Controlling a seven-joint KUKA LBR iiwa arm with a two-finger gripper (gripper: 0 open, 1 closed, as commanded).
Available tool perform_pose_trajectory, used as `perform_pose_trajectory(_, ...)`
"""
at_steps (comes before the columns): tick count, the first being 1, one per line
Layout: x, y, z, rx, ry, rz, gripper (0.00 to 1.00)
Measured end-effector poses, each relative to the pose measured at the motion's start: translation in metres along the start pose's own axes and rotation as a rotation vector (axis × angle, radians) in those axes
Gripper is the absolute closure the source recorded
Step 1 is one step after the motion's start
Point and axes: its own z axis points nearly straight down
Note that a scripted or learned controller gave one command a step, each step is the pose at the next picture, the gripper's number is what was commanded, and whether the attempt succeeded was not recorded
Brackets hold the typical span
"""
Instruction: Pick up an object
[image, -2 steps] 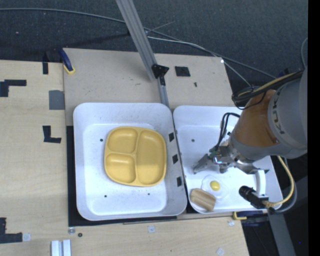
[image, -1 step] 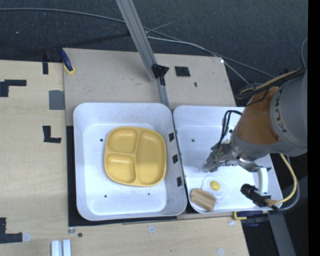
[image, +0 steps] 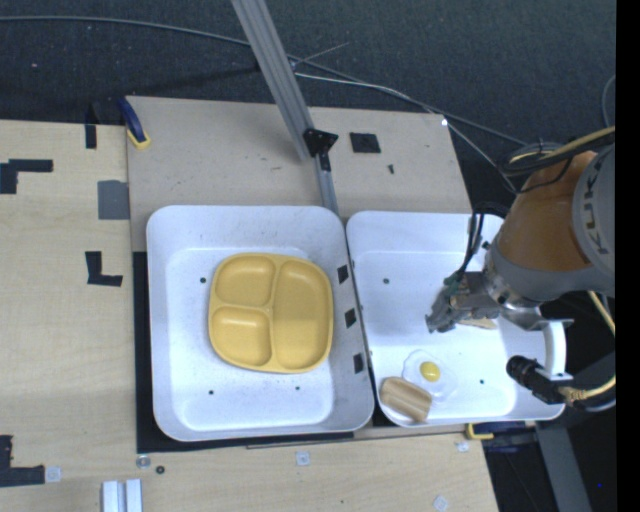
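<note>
**Your gripper hangs over the right bin, above the toy food**

Look at your gripper (image: 447, 312). It sits low in the right bin (image: 400, 240), over the bare white floor. You cannot tell if it is apart or together, because the dark tip is too small and blurry. Nothing shows between its tips.

Just below your gripper lies a toy fried egg (image: 428, 372), white with a yellow middle. Next to the egg, a bit more to the left and lower, lies a brown bread piece (image: 405, 399). The two touch, down at the near edge of the bin.

Far to the left of your gripper, in the left bin (image: 175, 300), sits a yellow plate (image: 271, 312) with three parts.

The grey and orange arm (image: 545, 225) comes in from the right.
</note>
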Motion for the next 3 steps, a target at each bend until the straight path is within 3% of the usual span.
perform_pose_trajectory(2, -0.003, 0.008, -0.098, -0.002, -0.001, -0.001, 1.00)
perform_pose_trajectory(3, 0.051, 0.018, -0.079, 0.005, 0.001, -0.005, 1.00)
